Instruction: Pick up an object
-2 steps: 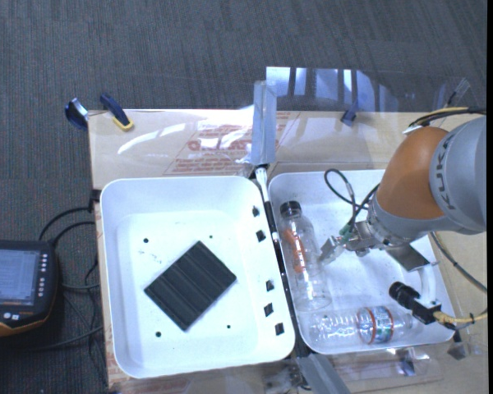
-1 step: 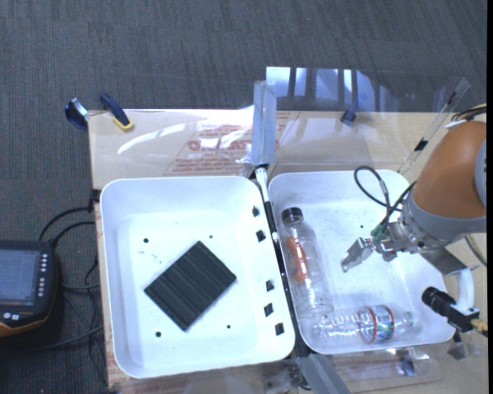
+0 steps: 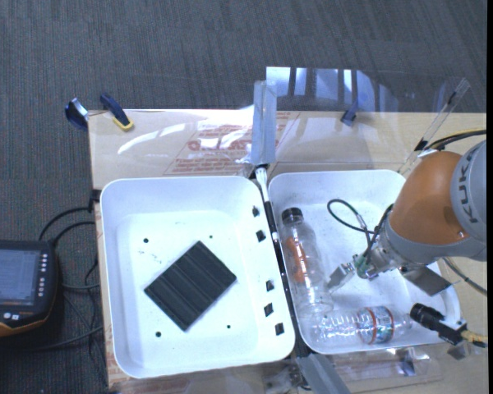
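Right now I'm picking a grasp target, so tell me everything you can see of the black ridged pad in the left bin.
The black ridged pad is a flat, roughly square slab, dark and matte, with parallel grooves running across its top. It looks like rubber or plastic. It lies flat on the floor of the left bin, turned diamond-wise to the walls, near the middle toward the front. Nothing touches it except the bin floor.

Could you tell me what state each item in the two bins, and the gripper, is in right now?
Dark ribbed pad: flat in the left bin, askew.
Upright-running clear bottle: on its side, right bin.
Second clear bottle: on its side, near front wall.
Gripper: low over the right bin, holding nothing visible.
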Controlling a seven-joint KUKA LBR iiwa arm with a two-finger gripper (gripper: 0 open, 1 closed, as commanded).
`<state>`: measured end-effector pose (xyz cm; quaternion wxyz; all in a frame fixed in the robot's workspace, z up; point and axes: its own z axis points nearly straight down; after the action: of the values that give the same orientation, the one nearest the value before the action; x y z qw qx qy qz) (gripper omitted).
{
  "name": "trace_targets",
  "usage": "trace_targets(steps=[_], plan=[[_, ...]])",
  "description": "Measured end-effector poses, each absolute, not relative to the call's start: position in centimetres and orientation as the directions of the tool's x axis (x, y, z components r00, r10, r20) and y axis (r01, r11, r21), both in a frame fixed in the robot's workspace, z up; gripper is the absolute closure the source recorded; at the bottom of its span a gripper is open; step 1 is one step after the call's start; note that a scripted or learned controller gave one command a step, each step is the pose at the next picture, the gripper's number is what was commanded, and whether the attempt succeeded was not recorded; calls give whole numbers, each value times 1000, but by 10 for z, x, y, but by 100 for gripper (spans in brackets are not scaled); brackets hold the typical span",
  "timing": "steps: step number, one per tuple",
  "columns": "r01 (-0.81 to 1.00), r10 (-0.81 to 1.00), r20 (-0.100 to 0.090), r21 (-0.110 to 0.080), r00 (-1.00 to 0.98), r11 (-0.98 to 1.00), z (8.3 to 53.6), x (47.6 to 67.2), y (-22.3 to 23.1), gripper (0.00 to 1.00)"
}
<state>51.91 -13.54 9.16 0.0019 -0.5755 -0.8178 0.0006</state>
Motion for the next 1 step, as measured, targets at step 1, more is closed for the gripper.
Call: trace_targets(steps=[1], plan=[[982,982,1,-1,-188,188,126,572,-165,0]])
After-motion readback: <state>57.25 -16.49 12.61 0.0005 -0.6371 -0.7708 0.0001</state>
